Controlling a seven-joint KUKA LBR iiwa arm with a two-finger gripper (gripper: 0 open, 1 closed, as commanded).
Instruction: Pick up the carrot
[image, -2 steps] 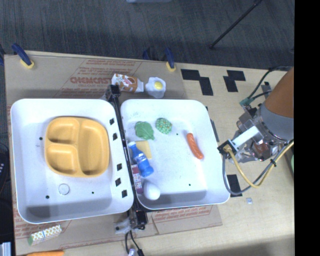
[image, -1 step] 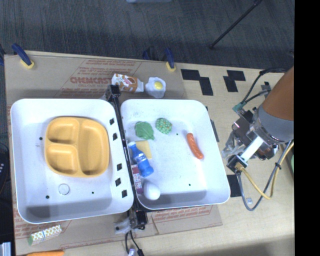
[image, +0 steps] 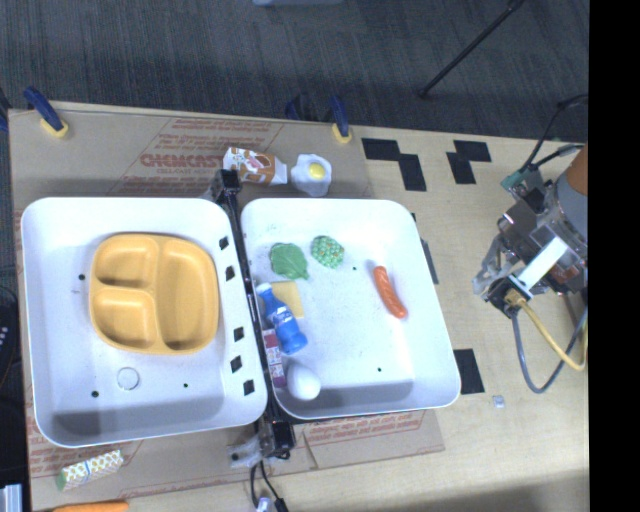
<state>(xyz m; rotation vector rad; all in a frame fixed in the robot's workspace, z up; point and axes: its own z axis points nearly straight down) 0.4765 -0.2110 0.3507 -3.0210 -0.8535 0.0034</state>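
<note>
Two shallow white bins sit side by side on a bench. The right bin (image: 425, 300) serves as the landmark here. The left bin (image: 40, 300) touches its left wall and holds a yellow divided tray (image: 155, 290). Outside the right bin, well off its right wall, is the robot arm's gripper (image: 505, 285), over bare bench; whether it is spread or closed cannot be told. Inside the right bin, along its left wall, lie a blue bottle (image: 283, 320) and a white egg-like ball (image: 303, 382); toward its back are two green pieces (image: 290, 260). The carrot (image: 389, 291), small and orange, lies alone toward the right wall. Risks, as judgement: the carrot is slim and angled, so a misaligned pinch could roll it aside, and a descent too near the sloped wall could strike it.
</note>
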